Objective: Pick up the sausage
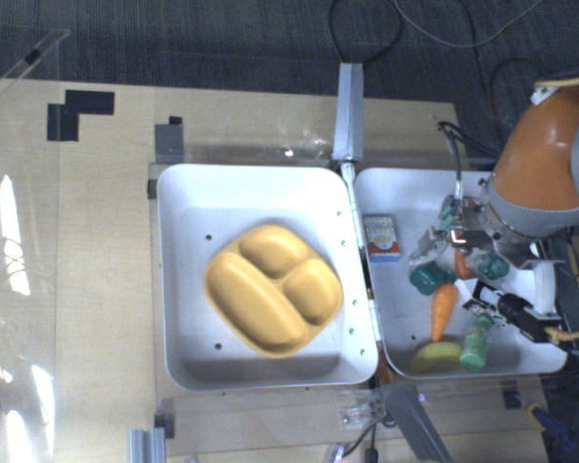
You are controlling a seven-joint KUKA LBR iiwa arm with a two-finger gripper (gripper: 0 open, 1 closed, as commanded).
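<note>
Sausage point(460, 262): probably the small reddish piece just above the carrot's point(444, 309) top, in the right bin point(398, 196). The gripper point(454, 231) hangs above the carrot; whether it is spread, I cannot tell. Best to descend squarely, clear of the teal toy point(427, 278) left of the carrot.

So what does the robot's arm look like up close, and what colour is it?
The arm is a fat, rounded tube, bright orange on top with a grey band below it. Its gripper is a cluster of silvery metal parts with a small glowing red light. Thin black cables loop near it, and a yellowish hose curves over the top.
</note>
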